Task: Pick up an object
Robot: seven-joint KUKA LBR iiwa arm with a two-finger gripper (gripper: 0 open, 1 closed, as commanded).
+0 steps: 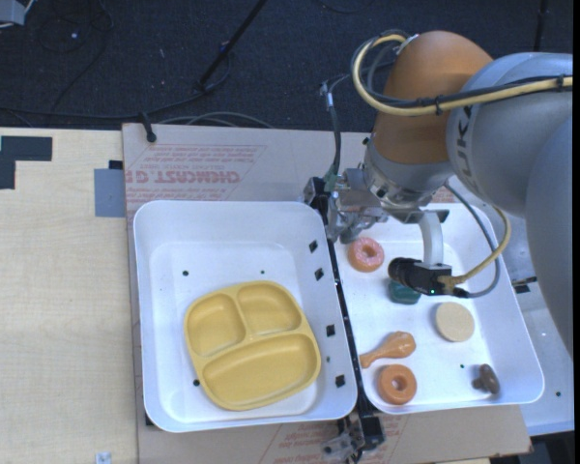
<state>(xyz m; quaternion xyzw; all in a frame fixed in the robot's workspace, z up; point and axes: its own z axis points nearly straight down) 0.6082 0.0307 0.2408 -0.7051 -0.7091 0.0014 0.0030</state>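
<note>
My gripper (352, 222) hangs over the far left corner of the right bin (522, 351), close to the wall between the two bins. A pink frosted donut (367, 254) lies just below and to the right of it, apart from it. Further in lie a dark teal object (404, 293), a round beige cookie (455, 322), an orange drumstick (387, 348), an orange donut (398, 384) and a small brown lump (485, 381). The grey arm and its orange band (425, 75) cover the bin's far side.
The left bin (164, 259) holds a yellow divided plate (251, 344). A black clip with a cable (423, 275) hangs from the arm just above the teal object. Cardboard lies under both bins, and a pale wooden bench top (48, 298) extends to the left.
</note>
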